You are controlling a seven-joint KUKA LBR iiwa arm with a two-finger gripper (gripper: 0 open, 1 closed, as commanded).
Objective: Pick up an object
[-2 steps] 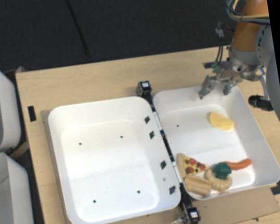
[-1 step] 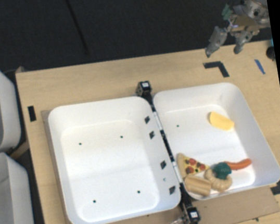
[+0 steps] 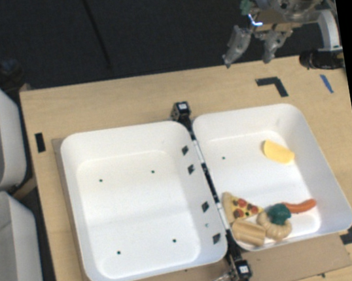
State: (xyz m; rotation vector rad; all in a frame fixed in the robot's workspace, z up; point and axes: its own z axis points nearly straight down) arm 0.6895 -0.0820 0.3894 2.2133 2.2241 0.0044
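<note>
The claw (image 3: 250, 46) hangs high at the back of the bench, above bare tabletop beyond the right bin (image 3: 306, 124), its two fingers spread wide apart with nothing between them. So this looks like the approach stage: no target has been closed on and the pick is not yet begun.

Everything worth grabbing sits nearer the camera than the claw, down in that right bin. Closest to it is a yellow piece (image 3: 278, 151), lying alone toward the bin's back right with clear white floor all around. Farther off, packed into the front corner by the divider, there is a pizza slice (image 3: 240, 207), a tan bread roll (image 3: 249, 231), a green lump (image 3: 279, 213) and an orange carrot (image 3: 299, 206), the lot pressed together and touching. The left bin (image 3: 80, 159) lies away to the claw's other side.

My read: the yellow piece is the easy call, since the fingers could straddle it without bumping a neighbour. The next move calls for the arm to swing forward over the bin wall, line up above the chosen piece, drop with the fingers apart, then squeeze. Going for the corner pile risks nudging several pieces or pinching two.
</note>
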